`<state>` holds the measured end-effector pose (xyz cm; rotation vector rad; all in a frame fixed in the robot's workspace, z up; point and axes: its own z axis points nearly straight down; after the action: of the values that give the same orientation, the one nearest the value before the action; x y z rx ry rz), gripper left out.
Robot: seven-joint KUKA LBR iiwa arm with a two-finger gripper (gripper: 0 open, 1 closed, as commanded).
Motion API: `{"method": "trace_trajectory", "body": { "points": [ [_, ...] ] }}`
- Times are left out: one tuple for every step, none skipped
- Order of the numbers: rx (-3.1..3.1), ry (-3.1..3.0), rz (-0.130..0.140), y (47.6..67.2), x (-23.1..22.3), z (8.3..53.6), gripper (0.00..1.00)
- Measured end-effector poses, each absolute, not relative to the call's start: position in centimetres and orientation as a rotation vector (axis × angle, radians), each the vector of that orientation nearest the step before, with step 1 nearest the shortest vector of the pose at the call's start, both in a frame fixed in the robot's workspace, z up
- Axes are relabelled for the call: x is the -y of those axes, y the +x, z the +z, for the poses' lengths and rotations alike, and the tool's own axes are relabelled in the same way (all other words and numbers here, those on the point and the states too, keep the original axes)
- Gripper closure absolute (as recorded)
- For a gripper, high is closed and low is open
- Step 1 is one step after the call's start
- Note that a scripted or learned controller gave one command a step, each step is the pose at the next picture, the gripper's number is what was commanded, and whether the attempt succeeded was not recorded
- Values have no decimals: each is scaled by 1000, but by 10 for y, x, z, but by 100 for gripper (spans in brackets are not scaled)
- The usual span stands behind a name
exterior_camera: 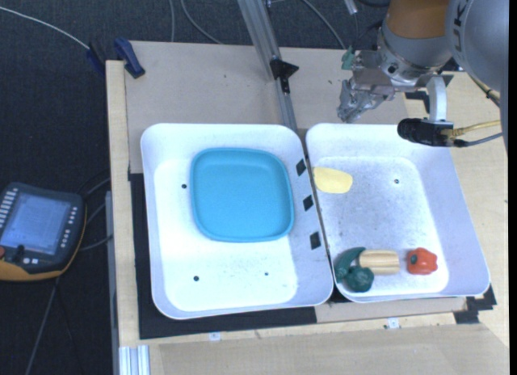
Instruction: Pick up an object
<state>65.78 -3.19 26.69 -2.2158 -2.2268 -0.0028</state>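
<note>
The arm (428, 10) comes in at about one o'clock, its orange band showing above the grey wrist, and the gripper (354, 111) hangs just past the far rim of the right bin (452, 204), over the bare bench top. Nothing sits between its fingers, and from this slanted angle I cannot tell how far apart they stand. The candidates for picking all lie in the right bin. A yellow piece (333, 180) rests at the bin's ten o'clock corner, close to the wall it shares with its neighbour and the nearest of the objects to the gripper, though still apart from it. Along the near edge, at about six o'clock, three items sit in a row: a dark green object (354, 271), a tan cylinder (380, 262) touching it and lying on its side, and a red tomato-like object (421, 261) just beside the cylinder's other end. The left bin (161, 204) holds a blue square plate (242, 194) set toward its far half. A handheld pendant (36, 228) lies off the bench at nine o'clock.
</note>
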Motion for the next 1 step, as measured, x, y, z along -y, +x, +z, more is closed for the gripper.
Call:
{"method": "trace_trajectory", "body": {
  "points": [
    [2226, -2216, -2, 653, -20, 271, 100]
  ]
}}
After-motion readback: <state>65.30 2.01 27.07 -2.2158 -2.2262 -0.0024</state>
